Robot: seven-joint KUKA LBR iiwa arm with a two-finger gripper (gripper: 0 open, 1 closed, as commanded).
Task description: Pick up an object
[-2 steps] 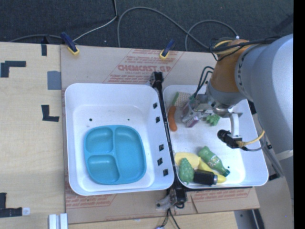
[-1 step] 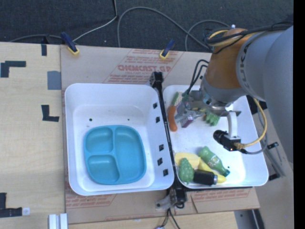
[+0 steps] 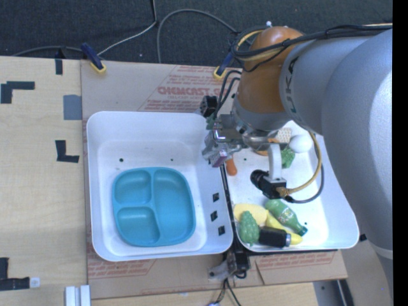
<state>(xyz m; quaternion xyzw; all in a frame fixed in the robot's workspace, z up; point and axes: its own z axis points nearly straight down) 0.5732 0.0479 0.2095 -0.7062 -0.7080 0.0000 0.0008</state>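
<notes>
We see the gripper (image 3: 220, 153) low over the inner edge of the right bin (image 3: 331, 234), just beside the wall shared with the left bin (image 3: 95, 171). A small orange piece, a carrot (image 3: 231, 166) by its look, lies directly under it in the right bin, its long axis running roughly up and down the view with a slight tilt; which end is the tip we cannot tell. Whether the carrot sits between the fingers is unclear, and we cannot tell how the fingers stand, since the wrist hides them.

Near the front of the right bin we find a green bottle (image 3: 287, 216) lying slantwise, neck toward the lower right, a yellow banana (image 3: 255, 210) beneath it, a knobbly green item (image 3: 248, 227) and a black cylinder (image 3: 274, 237), all crowded together. A white egg (image 3: 299, 143) sits near the back by the arm. A blue tray (image 3: 155, 206) with three compartments lies flat in the left bin.

The arm (image 3: 338, 101) reaches in from the right, its orange band (image 3: 268, 69) above the wrist, covering much of the right bin's back half.
</notes>
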